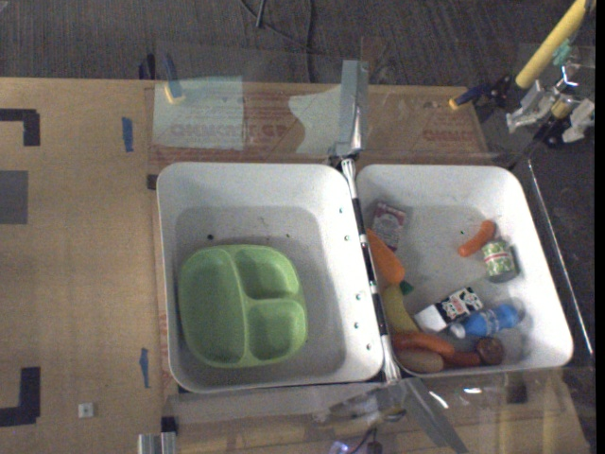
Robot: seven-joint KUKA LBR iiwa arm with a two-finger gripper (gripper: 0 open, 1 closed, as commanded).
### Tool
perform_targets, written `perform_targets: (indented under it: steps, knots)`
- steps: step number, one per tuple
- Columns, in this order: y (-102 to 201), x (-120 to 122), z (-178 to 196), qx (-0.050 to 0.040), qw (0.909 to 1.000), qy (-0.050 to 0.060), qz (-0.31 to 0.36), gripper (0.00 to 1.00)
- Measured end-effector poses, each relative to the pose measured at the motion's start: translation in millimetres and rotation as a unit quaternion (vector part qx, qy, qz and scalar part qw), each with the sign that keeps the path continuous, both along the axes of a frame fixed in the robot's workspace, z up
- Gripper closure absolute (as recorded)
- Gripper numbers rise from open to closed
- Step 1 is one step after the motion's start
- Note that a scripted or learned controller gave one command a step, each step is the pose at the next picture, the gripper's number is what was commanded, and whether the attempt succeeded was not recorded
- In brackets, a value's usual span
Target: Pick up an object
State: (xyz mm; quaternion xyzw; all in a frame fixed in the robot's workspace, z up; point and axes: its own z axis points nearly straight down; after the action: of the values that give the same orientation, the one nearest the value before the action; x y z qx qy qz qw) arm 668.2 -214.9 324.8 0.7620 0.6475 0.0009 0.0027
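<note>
The tray (243,304) fills my left bin (180,197). My pickings crowd the right bin's (529,206) six-o'clock edge: bottle (487,322), carton (454,306), carrot (476,237). My claw (553,107) waits at one o'clock, off the bins; its state I cannot tell.

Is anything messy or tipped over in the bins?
Nothing is spilled or broken. The toys in the right bin lie jumbled, mostly along its left and front walls, and the small blue bottle lies on its side.
</note>
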Motion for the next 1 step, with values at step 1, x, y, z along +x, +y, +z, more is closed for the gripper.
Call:
perform_targets:
  steps: [1]
  knots:
    - [5.4,-2.6,112.2,0.0003,0.9978,0.0,-0.067,0.0]
